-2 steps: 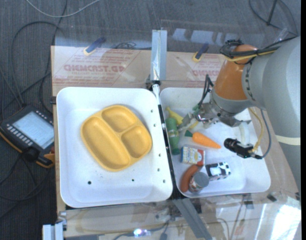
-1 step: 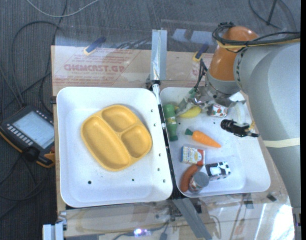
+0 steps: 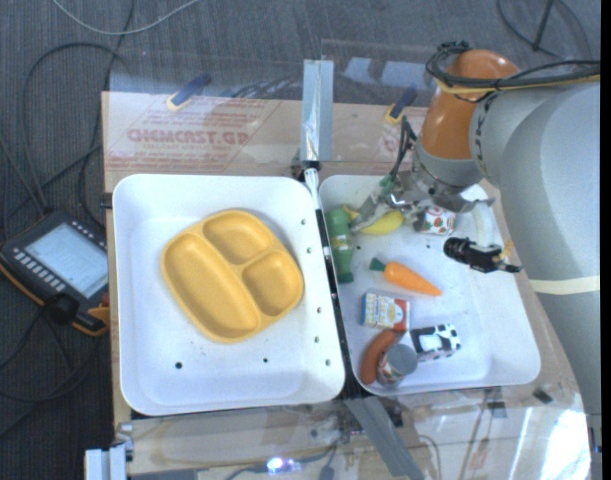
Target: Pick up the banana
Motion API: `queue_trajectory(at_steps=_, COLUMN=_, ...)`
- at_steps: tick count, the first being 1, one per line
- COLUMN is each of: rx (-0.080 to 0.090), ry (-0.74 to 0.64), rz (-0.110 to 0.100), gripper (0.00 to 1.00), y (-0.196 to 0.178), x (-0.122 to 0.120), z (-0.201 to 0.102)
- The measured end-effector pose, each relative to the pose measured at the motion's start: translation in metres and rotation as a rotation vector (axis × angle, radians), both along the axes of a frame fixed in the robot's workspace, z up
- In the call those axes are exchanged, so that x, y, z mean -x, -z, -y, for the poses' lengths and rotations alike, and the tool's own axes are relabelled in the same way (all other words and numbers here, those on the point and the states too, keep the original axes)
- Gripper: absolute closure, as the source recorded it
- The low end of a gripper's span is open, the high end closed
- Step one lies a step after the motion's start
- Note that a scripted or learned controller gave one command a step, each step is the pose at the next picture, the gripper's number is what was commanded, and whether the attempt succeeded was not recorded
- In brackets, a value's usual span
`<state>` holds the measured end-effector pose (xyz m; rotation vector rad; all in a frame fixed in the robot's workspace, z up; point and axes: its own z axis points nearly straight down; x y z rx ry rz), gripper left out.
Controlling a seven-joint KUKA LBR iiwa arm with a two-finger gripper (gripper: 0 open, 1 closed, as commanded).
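The yellow banana (image 3: 381, 224) lies in the back left part of the right bin (image 3: 505, 353), beside a green bottle (image 3: 340, 230). My gripper (image 3: 395, 201) is low over the banana's far end, right at it; the wrist covers part of the fruit. Nothing shows whether the banana is gripped.
The right bin also holds an orange carrot (image 3: 410, 278), a small carton (image 3: 385, 311), a brown sausage (image 3: 372, 352), a grey-lidded can (image 3: 397, 361), a black-and-white toy (image 3: 436, 340) and a red-and-white item (image 3: 440, 220). A yellow divided plate (image 3: 232, 273) lies in the left bin (image 3: 150, 368).
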<state>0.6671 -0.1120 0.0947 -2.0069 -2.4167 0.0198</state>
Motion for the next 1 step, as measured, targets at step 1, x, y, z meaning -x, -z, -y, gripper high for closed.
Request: queue_trajectory(at_steps=1, rx=0.010, ry=-0.021, rz=0.001, gripper=1.00, y=-0.0313, x=0.0013, z=-0.0138)
